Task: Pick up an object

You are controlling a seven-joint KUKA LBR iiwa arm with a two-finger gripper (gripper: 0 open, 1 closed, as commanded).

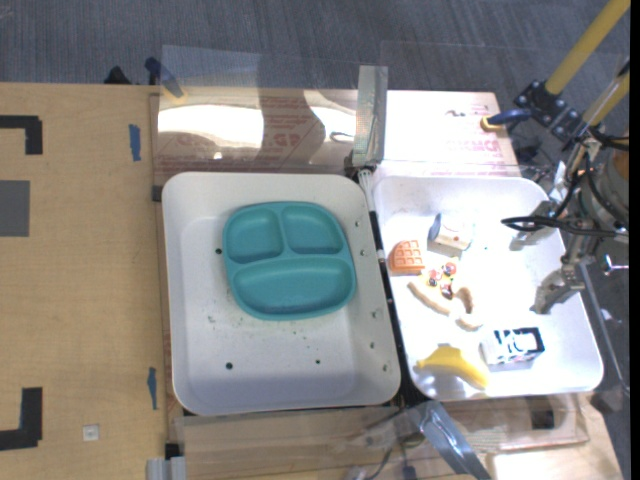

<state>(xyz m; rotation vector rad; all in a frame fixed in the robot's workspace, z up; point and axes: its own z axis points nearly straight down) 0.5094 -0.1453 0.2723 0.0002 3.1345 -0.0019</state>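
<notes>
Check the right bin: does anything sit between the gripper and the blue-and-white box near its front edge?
Nothing visible does. The gripper hangs at the right bin's right side, and the blue-and-white box lies just below-left of it, with bare bin floor between. The banana lies beyond the box.

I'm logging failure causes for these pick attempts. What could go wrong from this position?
1. The gripper sits at the right bin's right edge, apart from every object, so a descent here would likely close on nothing.
2. The small toys and the tan curved pieces lie close together; a grasp there may nudge neighbours or catch two.
3. The banana lies against the bin's near wall, leaving little finger room.
</notes>
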